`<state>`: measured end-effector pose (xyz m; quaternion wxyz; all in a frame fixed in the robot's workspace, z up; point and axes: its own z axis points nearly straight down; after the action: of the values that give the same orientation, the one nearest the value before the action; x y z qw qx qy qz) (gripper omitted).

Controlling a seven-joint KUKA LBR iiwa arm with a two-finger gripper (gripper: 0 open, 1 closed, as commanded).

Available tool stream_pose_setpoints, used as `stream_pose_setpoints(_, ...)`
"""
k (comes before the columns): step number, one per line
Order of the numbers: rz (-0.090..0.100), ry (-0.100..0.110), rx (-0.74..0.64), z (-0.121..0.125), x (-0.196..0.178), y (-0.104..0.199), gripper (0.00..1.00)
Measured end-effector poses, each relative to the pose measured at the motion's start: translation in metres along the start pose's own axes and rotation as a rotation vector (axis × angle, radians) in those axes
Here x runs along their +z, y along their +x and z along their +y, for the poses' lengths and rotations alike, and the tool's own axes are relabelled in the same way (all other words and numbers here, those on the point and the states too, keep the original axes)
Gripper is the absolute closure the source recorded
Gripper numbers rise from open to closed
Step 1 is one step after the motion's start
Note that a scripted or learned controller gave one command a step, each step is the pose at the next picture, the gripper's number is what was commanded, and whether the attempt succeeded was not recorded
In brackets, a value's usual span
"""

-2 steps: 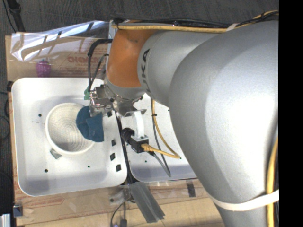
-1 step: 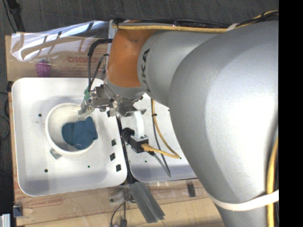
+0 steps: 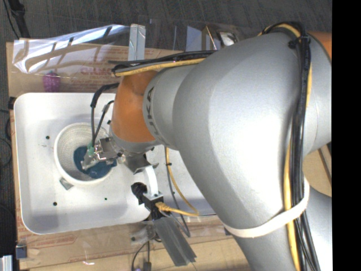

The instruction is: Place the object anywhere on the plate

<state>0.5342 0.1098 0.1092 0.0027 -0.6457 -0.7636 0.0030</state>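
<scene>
Grey arm hides, seemingly, most of plate.

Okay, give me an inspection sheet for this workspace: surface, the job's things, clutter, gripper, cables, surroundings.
Surface: white bin on a cardboard-covered bench; the arm hides the rest.
Job's things: white plate in the bin, with a blue centre; a green object sits at the gripper tip over that centre.
Clutter: a small grey piece beside the plate's lower rim.
Gripper: gripper low over the plate; finger state cannot be judged.
Cables: black cable looping to the wrist; yellow cable below the wrist; black and yellow cables along the arm.
Surroundings: purple item and clear plastic sheet behind the bin; dark floor.
</scene>
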Motion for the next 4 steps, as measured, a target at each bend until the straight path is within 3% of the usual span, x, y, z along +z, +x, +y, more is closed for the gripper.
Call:
stream_pose_setpoints(1,-0.008,-0.001,0.002,0.001,-0.009,-0.005,1.0)
stream_pose_setpoints(2,0.0,-0.006,-0.09,-0.041,-0.082,-0.04,1.0)
stream_pose_setpoints(3,-0.001,-0.005,-0.307,-0.042,-0.082,-0.097,1.0)
stream_pose_setpoints(4,-0.001,-0.004,-0.312,-0.041,-0.092,-0.097,1.0)
